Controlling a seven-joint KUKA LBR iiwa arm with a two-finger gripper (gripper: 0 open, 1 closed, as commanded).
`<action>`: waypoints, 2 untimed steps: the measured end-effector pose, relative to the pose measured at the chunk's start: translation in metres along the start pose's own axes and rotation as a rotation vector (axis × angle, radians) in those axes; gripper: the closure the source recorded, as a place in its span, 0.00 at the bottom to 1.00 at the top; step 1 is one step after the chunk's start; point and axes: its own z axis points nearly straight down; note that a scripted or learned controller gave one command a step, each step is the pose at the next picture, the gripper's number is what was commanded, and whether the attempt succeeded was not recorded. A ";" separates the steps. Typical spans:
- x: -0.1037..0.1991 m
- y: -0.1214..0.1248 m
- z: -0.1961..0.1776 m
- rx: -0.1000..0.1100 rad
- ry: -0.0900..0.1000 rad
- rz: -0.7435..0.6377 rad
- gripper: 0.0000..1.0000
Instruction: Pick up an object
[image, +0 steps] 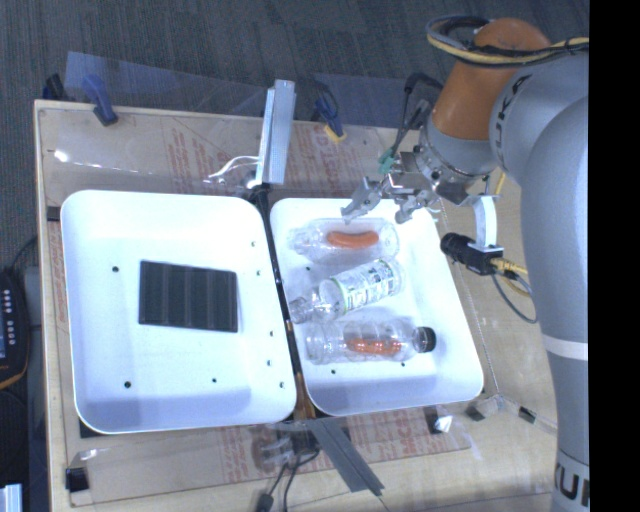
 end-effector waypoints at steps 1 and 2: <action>-0.040 0.013 0.070 -0.001 0.001 -0.068 0.00; -0.045 -0.010 0.108 -0.027 -0.012 -0.137 0.00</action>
